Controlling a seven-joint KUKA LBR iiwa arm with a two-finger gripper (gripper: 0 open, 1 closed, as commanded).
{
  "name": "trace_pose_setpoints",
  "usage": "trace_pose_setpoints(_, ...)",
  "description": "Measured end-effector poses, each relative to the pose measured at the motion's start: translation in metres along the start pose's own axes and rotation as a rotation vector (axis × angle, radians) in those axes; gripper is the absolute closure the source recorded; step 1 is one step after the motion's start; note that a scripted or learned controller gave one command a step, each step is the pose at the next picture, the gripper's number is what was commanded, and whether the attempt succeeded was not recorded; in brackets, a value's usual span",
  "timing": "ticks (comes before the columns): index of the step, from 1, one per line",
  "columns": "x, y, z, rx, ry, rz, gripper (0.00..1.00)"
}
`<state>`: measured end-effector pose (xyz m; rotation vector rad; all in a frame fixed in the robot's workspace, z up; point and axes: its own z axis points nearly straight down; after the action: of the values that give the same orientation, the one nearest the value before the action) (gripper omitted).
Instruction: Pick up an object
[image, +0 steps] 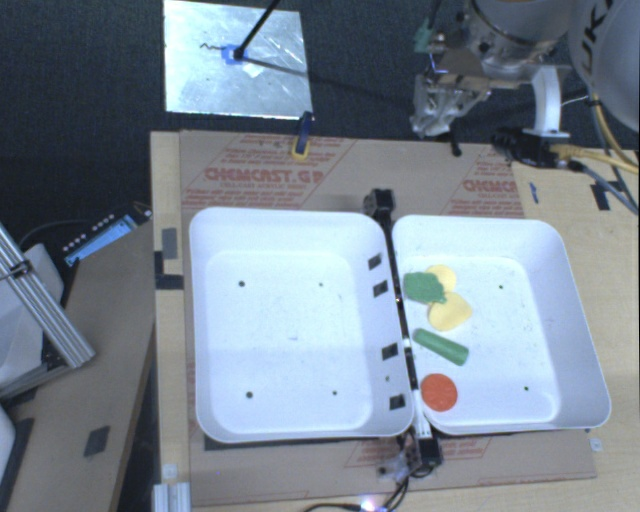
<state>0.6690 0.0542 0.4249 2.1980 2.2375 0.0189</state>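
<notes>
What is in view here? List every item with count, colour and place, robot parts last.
white bins: 2, white, side by side on the bench; left bin, right bin
yellow pieces: 2, yellow, left part of the right bin; upper one partly under the green piece, lower one
green piece: 1, dark green, irregular, over the upper yellow piece
green stick: 1, green, elongated, lying at a slant below the lower yellow piece
orange disc: 1, orange-red, round, near the front left corner of the right bin
metal sheet: 1, silvery, on the dark floor beyond the bench
gripper: 1, grey metal, above the bench's far edge, beyond the right bin
</notes>
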Motion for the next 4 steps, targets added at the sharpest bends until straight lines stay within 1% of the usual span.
trace_pose_setpoints(1,-0.074,-0.001,-0.038,0.005,-0.007,0.022,1.0)
trace_pose_setpoints(2,-0.141,-0.003,-0.052,0.008,-0.007,0.022,1.0)
trace_pose_setpoints(3,-0.222,-0.004,-0.067,0.007,-0.009,0.021,1.0)
trace_pose_setpoints(4,-0.262,-0.004,-0.115,0.004,-0.009,0.019,1.0)
